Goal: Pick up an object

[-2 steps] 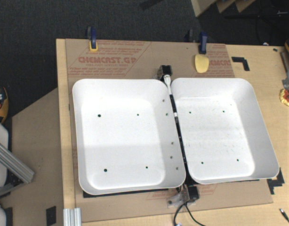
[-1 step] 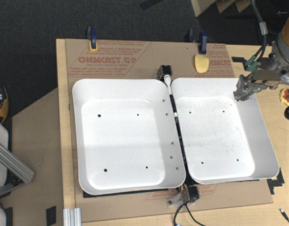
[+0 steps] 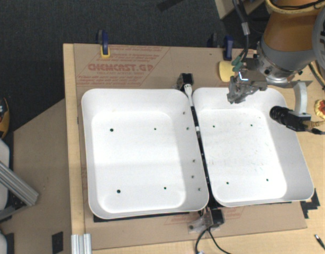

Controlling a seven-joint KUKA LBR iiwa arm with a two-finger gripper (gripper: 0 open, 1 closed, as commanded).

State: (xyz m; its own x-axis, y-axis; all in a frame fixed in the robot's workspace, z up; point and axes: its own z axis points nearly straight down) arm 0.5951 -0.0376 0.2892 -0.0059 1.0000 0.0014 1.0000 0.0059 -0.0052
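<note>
Grey claw [image 3: 240, 93] hung above the far rim of the right bin [image 3: 247, 157], probably poised to drop; its opening could not be told. A pale yellow lump [image 3: 225, 71], the likeliest target, lay just beyond that rim, outside the bin.

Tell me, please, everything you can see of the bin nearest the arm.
The bin is a shallow white tray, plastic by its look, with rounded corners and a raised rim. Four small dark dots mark its flat floor. It lies flat on the brown board, beside the other bin, with a dark strip along the seam between them. The gripper hangs at its far rim; contact cannot be judged.
</note>
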